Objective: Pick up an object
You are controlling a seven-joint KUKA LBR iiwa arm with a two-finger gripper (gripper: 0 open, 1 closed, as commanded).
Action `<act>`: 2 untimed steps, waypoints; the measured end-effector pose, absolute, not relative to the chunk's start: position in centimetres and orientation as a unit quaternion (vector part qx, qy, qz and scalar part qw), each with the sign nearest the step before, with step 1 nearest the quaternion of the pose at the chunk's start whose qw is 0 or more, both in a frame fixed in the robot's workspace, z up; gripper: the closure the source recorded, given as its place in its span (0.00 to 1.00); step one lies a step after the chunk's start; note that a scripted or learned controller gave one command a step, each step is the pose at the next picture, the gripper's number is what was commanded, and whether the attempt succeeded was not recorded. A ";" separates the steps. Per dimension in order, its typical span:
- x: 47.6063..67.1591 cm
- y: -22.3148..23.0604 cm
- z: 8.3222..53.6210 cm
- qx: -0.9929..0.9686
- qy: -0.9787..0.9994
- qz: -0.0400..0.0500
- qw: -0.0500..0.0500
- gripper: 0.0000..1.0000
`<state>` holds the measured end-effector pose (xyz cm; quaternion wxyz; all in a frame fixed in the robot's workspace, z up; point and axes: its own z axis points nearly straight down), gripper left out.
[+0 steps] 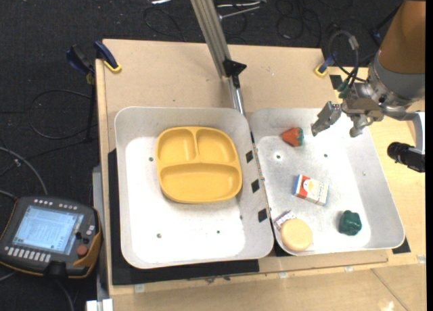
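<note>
Camera view records the gripper [342, 122] above the far edge of the right bin [379, 188], its two dark fingers spread apart with nothing between them. Nearest to it lies a small red strawberry-shaped toy [292, 136] with a green top, rounded and matte, just left of the fingers, long axis running roughly left to right. Mid-bin sits a small white and orange box [310, 188], flat-faced, tilted, long axis slanting toward the near right. A pale yellow round disc [296, 234] rests at the near left corner against the wall; a dark green lumpy object [350, 222] lies near right, with bare floor around it. Left bin [135, 235] carries a glossy yellow compartment plate [199, 164].
</note>
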<state>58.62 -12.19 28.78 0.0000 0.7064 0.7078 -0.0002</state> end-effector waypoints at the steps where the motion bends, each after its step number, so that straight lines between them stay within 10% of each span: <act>1: 58.6 -12.2 28.8 0.707 0.708 0.000 0.000 0.00; 2: 57.6 -12.5 23.5 0.707 0.707 -0.002 -0.002 0.00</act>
